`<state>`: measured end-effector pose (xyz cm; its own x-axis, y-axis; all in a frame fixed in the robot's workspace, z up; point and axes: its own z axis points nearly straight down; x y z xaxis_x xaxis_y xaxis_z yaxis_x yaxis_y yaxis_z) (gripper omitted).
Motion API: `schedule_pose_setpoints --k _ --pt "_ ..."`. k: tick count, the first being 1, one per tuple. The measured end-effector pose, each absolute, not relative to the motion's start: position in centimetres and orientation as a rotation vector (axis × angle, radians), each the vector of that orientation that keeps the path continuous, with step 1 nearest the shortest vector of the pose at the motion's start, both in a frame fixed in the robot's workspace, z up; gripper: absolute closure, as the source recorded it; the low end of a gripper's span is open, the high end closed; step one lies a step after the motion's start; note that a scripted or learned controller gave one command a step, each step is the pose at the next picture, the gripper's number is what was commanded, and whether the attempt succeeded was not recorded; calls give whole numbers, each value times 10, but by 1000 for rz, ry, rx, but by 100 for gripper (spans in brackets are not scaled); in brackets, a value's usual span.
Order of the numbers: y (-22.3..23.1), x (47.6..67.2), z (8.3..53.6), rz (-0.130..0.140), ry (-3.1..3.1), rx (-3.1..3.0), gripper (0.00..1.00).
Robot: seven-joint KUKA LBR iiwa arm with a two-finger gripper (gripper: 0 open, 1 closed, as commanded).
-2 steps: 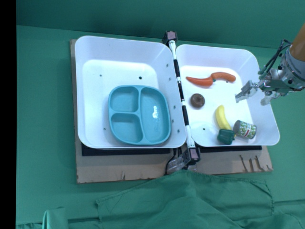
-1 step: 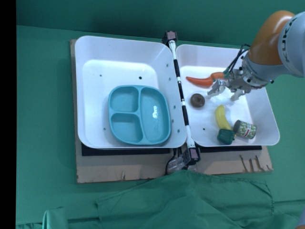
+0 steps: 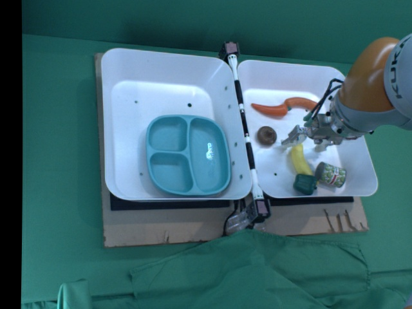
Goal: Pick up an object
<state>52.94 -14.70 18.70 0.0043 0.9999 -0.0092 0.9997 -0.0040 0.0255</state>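
The right bin (image 3: 351,108) holds five small objects, any of which could be the one to pick up. A long orange-red carrot (image 3: 283,106), curved and tapering, lies in the bin's upper middle. Below it to the left sits a small round brown piece (image 3: 266,134), like a doughnut with a dark centre. A yellow banana (image 3: 299,159) lies in the lower middle, its upper end just under the gripper (image 3: 308,136). At the lower right, a green can (image 3: 331,174) with a printed label lies on its side, touching or nearly touching a dark green blocky item (image 3: 305,184) whose shape is hard to make out.

The gripper hangs over the centre of the right bin, between the carrot and the banana. Its fingers are small and blurred against the white; whether they are spread or pressed together cannot be told, and nothing is clearly seen between them. The grey arm (image 3: 376,85) with its orange band is cut off at the frame's right edge.

The left bin (image 3: 129,76) contains a teal divided plate (image 3: 188,154) with three compartments. Green cloth covers the tabletop (image 3: 58,140).
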Motion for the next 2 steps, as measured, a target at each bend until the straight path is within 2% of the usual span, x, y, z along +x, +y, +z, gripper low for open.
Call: schedule_pose_setpoints --k 1,2 --pt "-149 530 199 21 2189 2209 100" --pt "-116 534 343 2 2213 2222 100"
